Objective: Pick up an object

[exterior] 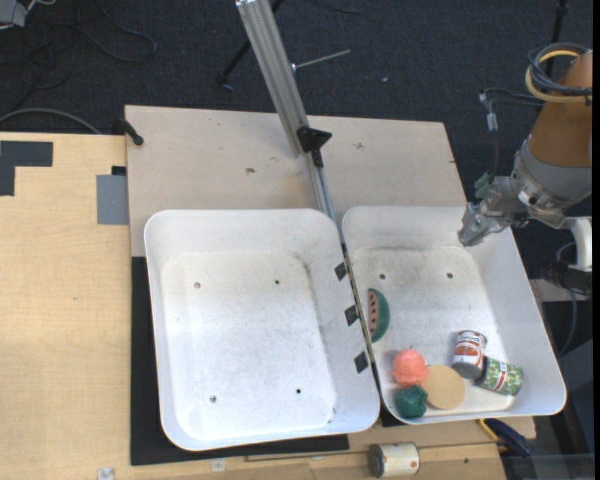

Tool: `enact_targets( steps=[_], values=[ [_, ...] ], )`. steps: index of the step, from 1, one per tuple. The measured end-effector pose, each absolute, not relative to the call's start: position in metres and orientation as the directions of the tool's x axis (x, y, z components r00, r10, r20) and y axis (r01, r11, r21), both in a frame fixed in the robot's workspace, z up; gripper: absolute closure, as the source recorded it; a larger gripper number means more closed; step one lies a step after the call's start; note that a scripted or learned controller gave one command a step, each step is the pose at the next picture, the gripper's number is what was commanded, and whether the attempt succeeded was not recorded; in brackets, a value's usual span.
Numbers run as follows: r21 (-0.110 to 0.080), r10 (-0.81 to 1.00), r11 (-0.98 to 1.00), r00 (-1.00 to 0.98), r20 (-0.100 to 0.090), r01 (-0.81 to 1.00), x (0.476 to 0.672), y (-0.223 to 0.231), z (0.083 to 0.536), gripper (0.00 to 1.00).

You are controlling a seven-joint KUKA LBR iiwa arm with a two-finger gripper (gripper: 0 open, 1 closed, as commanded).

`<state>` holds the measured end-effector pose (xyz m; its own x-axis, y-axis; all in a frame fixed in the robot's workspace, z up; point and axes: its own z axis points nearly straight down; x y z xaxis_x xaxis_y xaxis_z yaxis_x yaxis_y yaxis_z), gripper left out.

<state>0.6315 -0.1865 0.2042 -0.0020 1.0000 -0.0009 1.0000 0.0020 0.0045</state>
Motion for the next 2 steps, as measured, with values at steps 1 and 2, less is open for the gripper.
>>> enact_targets(
  steps=[1, 2],
  values=[
    [0.005, 1.0, 0.003, -0.003, -0.001, 1.0, 0.633, -0.179, 0.264, 1.0],
    [-0.003, 1.0, 0.005, -0.005, 0.003, 1.0, 0.638, -0.118, 0.257, 1.0]
  ],
)
